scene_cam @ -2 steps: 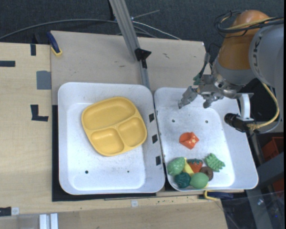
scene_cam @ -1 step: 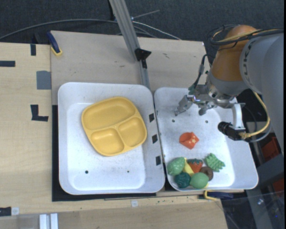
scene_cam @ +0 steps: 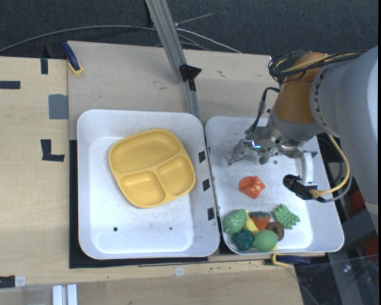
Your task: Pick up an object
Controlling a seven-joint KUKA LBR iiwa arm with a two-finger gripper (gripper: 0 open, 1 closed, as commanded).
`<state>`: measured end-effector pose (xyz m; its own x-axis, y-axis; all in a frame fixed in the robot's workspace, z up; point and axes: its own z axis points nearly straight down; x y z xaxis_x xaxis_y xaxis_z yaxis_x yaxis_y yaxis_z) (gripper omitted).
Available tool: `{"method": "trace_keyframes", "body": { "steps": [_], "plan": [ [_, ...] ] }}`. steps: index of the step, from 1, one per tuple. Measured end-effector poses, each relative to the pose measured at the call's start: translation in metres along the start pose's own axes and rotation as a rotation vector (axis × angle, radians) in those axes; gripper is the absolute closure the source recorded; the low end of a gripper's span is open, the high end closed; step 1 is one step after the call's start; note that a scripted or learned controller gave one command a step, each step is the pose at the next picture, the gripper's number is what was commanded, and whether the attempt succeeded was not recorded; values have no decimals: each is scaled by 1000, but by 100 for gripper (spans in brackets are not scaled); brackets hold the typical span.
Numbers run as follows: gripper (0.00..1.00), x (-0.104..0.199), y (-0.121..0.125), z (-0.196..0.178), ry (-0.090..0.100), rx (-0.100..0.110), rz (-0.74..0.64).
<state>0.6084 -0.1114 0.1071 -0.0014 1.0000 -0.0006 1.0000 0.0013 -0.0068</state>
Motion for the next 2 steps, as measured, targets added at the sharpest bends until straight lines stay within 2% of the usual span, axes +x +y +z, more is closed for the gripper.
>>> {"method": "trace_keyframes", "body": {
  "steps": [1, 2],
  "plan": [
    [100, 1, 1, -13, 1, -4, -1],
    [100, -3, 6, -57, 0, -9, 0]
  ]
}}
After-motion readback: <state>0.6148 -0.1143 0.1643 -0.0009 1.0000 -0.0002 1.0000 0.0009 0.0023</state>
